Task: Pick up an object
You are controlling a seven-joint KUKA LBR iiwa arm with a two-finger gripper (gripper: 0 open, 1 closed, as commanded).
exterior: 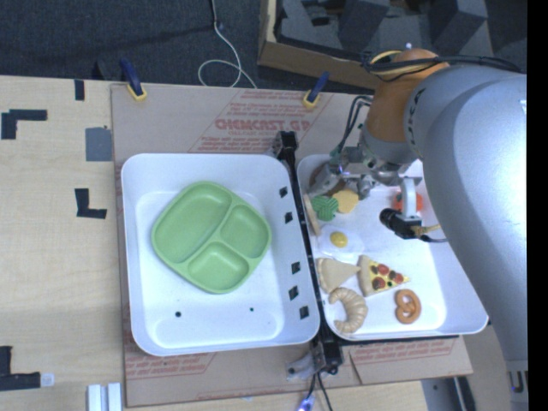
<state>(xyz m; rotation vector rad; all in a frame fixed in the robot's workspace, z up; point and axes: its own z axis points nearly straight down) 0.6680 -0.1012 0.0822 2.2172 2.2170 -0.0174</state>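
My gripper (341, 181) hangs low over the far left corner of the right bin (462, 313), reaching in from the right. Just below it lie a green broccoli piece (324, 205) and a pale yellow piece (347, 200), close to or touching the gripper's tip. Further toward the front lie a fried egg (339, 239), a tan wedge (336, 272), a pizza slice (379, 275), a croissant (349, 307) and a pretzel (408, 305). The arm hides the bin's far right part.
The left bin (137, 229) holds a green divided plate (212, 236). A black divider with clips (295, 229) runs between the two bins. Both bins rest on cardboard (248, 118) clamped to the wooden bench.
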